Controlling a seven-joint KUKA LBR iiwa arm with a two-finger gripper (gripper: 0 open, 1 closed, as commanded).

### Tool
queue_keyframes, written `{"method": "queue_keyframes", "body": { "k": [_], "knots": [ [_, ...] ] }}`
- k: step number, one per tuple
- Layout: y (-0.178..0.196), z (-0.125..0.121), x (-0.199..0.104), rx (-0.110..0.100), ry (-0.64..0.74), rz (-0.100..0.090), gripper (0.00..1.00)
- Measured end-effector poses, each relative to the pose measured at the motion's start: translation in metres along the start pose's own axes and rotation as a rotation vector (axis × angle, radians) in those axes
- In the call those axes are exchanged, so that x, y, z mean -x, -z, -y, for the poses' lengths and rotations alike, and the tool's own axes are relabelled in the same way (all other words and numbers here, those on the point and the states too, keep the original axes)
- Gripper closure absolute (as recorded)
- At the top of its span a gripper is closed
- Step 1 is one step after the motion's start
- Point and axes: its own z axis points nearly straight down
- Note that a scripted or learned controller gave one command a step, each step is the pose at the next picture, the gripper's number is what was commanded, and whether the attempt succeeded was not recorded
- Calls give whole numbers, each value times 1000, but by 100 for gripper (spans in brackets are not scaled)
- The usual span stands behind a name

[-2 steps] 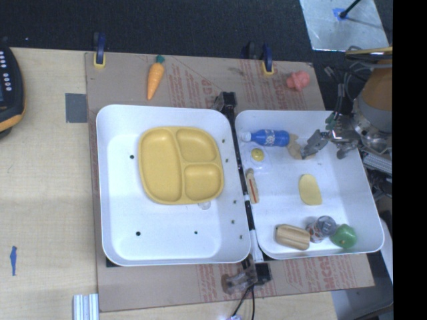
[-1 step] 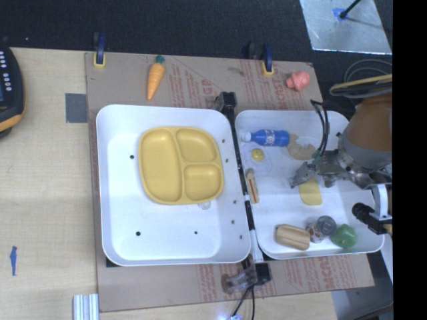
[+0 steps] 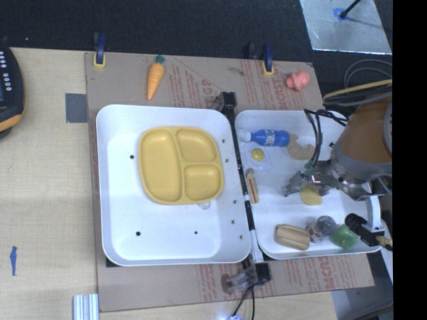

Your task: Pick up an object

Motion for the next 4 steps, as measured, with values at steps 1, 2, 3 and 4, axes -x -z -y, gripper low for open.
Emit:
{"method": "queue_keyframes", "body": {
  "k": [1, 2, 3, 4],
  "knots": [
    [51, -126, 53, 20, 5, 9, 0],
    [21, -39, 21, -4, -1, -2, 0],
    [-1, -7, 11, -1, 1, 0, 0],
    [12, -10, 13, 4, 0, 2, 100]
  ]
}}
